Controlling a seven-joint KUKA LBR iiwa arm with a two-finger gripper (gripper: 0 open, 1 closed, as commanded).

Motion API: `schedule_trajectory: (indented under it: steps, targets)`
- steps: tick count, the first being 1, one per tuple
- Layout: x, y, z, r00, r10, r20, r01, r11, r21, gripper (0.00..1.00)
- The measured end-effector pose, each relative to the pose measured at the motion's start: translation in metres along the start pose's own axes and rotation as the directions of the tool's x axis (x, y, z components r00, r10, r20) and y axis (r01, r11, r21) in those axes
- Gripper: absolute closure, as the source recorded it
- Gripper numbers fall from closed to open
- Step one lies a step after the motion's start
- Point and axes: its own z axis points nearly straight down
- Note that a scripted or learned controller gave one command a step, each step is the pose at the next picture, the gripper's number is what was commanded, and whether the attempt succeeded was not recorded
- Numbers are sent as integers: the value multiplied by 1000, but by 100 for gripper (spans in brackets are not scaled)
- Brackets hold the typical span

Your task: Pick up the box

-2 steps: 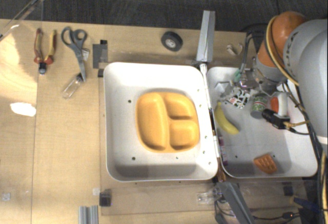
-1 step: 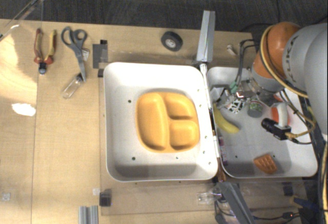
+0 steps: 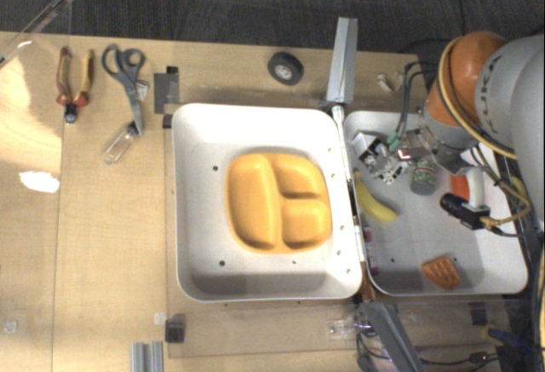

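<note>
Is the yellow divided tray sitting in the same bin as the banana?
No, the yellow tray lies in the left bin, the banana in the right bin.

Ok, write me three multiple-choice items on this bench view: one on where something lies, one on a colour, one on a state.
1. Where does the yellow tray lie?
A. in the left bin
B. in the right bin
C. on the bare bench

2. What colour is the banana in the right bin?
A. green
B. yellow
C. brown

3. How do the scissors on the bench lie?
A. standing upright in a cup
B. hanging from a hook
C. flat, handles toward the far edge

Answers:
1. A, the tray sits in the middle of the left bin.
2. B, it shows yellow against the white floor, by the bin's left wall.
3. C, the handle loops point to the far edge and the blades toward the near one.
</note>
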Motion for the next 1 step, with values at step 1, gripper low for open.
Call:
schedule_trajectory:
  steps: [1]
  targets:
    - [65, 45, -75, 948, 318, 2, -318, 947, 49, 100]
